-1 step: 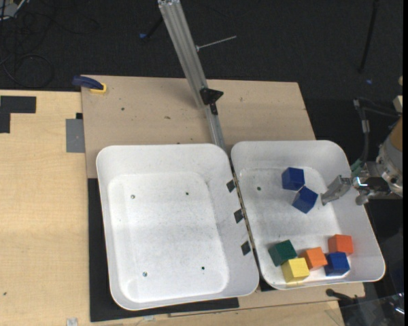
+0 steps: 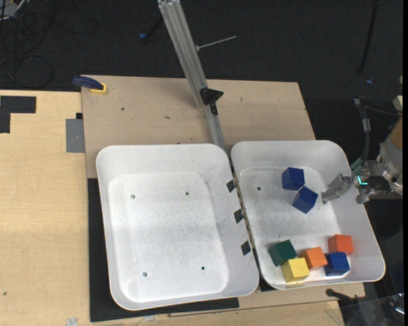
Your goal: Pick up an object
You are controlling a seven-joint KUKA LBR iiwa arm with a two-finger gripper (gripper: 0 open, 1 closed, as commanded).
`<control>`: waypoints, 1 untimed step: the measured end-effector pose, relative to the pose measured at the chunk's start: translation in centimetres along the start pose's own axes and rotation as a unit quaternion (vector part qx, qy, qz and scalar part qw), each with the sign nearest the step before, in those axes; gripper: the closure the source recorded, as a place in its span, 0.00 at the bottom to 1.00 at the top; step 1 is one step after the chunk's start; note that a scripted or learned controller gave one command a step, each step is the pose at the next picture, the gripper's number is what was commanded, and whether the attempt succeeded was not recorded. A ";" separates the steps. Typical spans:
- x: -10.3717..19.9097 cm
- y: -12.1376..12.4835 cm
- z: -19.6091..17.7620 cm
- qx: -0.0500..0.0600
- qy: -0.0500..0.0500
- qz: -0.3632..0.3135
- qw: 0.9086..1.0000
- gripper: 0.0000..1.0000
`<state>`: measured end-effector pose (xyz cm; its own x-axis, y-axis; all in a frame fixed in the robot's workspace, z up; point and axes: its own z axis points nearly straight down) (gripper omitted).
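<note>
The right bin [image 2: 272,156] holds several cubes. Two blue cubes [image 2: 293,178] [image 2: 304,200] lie near its middle, the second one tilted. Along the front wall sit a green cube [image 2: 281,252], a yellow cube [image 2: 296,269], an orange cube [image 2: 315,257], a red cube [image 2: 341,244] and another blue cube [image 2: 337,263]. My gripper [image 2: 349,190] hangs over the bin's right rim, just right of the tilted blue cube. It is open with nothing between its fingers.
The left bin [image 2: 115,165] stands beside the right one, with black clips [image 2: 236,214] along the shared rim. A slanted aluminium rail [image 2: 190,63] rises behind the bins. A blue and yellow clamp [image 2: 90,83] sits at the bench's back left corner.
</note>
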<state>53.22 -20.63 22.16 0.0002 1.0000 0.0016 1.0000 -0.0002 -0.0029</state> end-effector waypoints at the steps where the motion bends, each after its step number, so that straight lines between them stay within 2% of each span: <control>1: 0.4 -0.5 4.5 0.002 0.001 0.000 1.000 0.00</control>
<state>52.74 -20.20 17.67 -0.0002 1.0000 0.0031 1.0000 0.0003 -0.0078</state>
